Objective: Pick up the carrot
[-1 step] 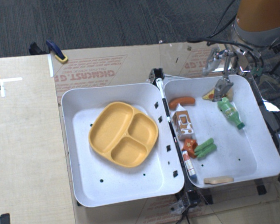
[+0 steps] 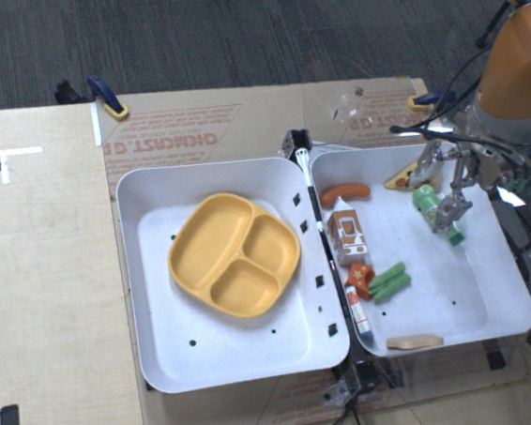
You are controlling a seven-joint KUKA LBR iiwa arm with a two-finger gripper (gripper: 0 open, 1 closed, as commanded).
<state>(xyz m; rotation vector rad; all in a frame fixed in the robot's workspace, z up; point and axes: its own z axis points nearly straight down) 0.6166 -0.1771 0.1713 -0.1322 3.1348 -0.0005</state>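
Note:
In the right bin (image 2: 503, 319), an orange-red piece (image 2: 359, 275) with a green leafy end (image 2: 388, 282) lies left of centre; I take it for the carrot. It sits just below a small carton (image 2: 347, 234) and beside a thin tube (image 2: 358, 310). My gripper (image 2: 450, 204) hangs over the bin's upper right part, well to the right of the carrot. It is right next to a green toy (image 2: 427, 201). Whether it touches that toy is unclear.
An orange-red sausage-shaped piece (image 2: 344, 192) lies near the divider at the top of the right bin. A yellow wedge (image 2: 398, 181) and a tan flat piece (image 2: 415, 341) lie there too. The left bin (image 2: 151, 294) holds a yellow divided plate (image 2: 235, 254).

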